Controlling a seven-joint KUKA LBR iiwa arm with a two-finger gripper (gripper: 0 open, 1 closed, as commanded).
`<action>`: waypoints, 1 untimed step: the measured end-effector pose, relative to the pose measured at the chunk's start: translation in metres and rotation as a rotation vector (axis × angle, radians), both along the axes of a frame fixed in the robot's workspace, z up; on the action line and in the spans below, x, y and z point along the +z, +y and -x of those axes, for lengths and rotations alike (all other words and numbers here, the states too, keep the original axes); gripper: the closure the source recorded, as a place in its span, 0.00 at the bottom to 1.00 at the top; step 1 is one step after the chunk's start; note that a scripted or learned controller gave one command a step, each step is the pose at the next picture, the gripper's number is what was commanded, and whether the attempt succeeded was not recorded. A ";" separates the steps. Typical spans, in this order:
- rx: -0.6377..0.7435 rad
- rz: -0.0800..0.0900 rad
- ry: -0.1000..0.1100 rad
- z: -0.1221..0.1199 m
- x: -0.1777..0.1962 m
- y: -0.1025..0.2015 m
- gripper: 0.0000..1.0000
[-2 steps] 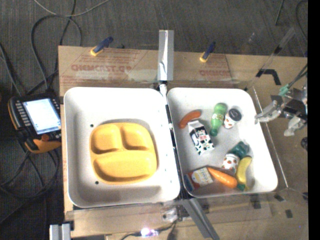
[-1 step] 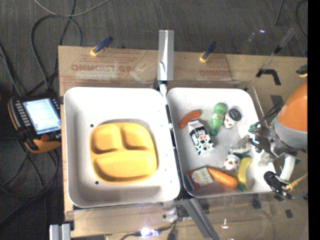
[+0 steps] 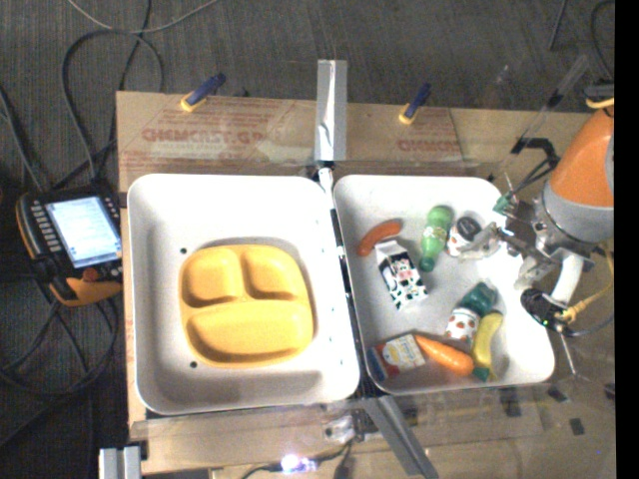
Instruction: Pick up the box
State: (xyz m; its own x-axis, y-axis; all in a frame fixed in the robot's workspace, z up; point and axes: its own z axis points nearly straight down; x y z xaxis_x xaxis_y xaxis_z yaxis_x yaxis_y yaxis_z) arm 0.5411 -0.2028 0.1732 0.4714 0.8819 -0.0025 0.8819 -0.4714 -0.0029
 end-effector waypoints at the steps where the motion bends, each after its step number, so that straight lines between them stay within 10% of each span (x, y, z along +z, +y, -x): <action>1: 0.142 0.000 0.001 -0.015 -0.004 0.020 0.00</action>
